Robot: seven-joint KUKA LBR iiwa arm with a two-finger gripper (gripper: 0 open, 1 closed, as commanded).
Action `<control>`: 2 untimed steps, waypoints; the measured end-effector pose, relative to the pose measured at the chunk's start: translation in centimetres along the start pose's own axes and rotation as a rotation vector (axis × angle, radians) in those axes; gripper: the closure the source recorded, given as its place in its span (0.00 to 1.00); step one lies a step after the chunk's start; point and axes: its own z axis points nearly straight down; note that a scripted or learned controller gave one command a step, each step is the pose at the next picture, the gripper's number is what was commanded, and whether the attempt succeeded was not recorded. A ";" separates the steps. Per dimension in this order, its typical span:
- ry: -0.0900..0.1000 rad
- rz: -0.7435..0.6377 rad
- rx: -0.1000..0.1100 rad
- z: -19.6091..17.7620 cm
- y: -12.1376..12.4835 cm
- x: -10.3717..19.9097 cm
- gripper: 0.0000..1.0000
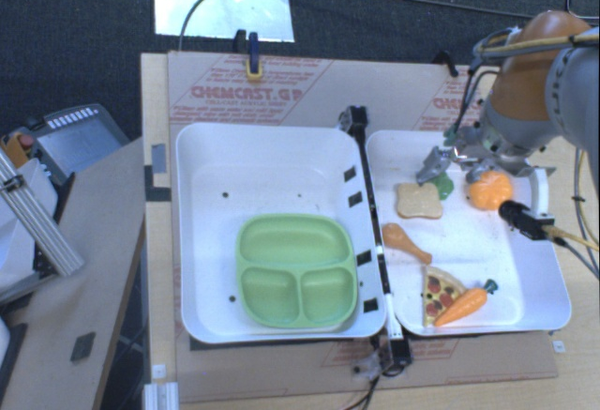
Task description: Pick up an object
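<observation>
Reaching in over the far side of the right bin (559, 305), the arm (548, 80) has its gripper (448, 164) low above the bin floor, beside a small green thing (442, 183) and just above the slice of bread (418, 201). An orange (490, 190) lies close under the wrist on the near side of the gripper. From this slant it is hard to make out how the tool stands, so whether it is released, clenched or grasping anything cannot be told; the green thing looks to sit at its tip, but nothing shows it plainly caught. The step in hand seems to be the approach, or the first closing, on one of the things at the far end of this bin, most likely the green piece or the bread. Other candidates lie nearer the camera in the same bin: a drumstick (406, 242) near the divider, a pizza slice (440, 291) and a carrot (463, 304) touching or just beside each other at the front. The left bin (202, 239) bears a green divided plate (296, 270). The next move calls for a settled grip on a single item, taken clear of its neighbours so the bread and orange are not dragged along, then a straight lift to check that the thing truly comes up with the tool.
</observation>
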 end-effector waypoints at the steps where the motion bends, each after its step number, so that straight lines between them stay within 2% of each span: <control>1: 0.000 -0.001 0.000 4.2 0.4 0.3 0.00; 2: 0.000 0.001 -0.005 6.6 0.6 0.3 0.00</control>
